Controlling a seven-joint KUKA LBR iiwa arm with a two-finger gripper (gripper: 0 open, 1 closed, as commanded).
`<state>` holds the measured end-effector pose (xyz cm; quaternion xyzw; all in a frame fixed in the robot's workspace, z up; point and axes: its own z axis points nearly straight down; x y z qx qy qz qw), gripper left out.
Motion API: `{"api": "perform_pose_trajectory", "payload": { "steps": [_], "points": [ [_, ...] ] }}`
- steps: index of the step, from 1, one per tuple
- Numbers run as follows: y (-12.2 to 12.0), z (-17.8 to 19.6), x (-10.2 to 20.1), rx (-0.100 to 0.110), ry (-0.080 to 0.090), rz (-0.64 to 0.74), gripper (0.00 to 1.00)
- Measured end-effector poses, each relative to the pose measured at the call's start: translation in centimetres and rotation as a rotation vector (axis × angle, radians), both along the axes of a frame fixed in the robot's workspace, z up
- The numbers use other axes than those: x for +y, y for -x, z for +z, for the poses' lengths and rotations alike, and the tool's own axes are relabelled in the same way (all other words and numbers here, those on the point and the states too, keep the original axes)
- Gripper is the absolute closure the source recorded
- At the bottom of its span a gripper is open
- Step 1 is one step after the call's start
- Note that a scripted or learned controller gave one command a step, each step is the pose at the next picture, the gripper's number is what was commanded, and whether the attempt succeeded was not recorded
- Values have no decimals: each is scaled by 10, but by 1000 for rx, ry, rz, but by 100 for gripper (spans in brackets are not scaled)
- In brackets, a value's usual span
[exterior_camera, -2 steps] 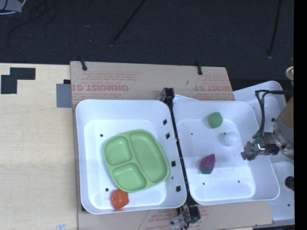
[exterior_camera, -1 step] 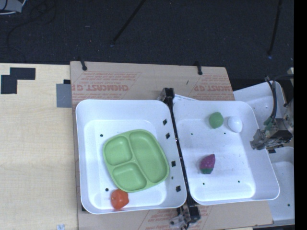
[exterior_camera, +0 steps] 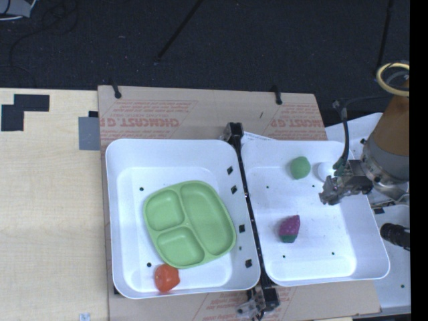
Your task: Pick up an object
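In the right bin [exterior_camera: 334,263] a green ball [exterior_camera: 300,167] lies near the far side and a purple object with a green base [exterior_camera: 289,228] lies near the middle. My gripper [exterior_camera: 332,194] hangs over the right part of that bin, to the right of the green ball and up-right of the purple object, apart from both. Nothing shows between its fingers. In the left bin [exterior_camera: 127,246] a green divided plate [exterior_camera: 190,223] lies flat, with an orange-red object [exterior_camera: 166,278] at its near-left corner.
A black divider with clips [exterior_camera: 245,206] runs between the two bins. Cardboard [exterior_camera: 200,116] lies under the bins. The arm's grey body with orange band [exterior_camera: 394,139] stands at the right, with cables near it.
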<state>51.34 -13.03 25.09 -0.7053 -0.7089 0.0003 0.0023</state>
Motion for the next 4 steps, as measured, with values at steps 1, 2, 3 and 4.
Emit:
{"api": "perform_pose_trajectory", "payload": {
  "steps": [1, 2, 3, 4],
  "points": [
    [-28, -3, 45, -2, 2, -1, 100],
    [-39, -2, 101, -1, 1, 0, 100],
    [-58, -11, 160, -1, 1, 0, 100],
    [-71, -26, 207, 0, 2, -1, 100]
  ]
}}
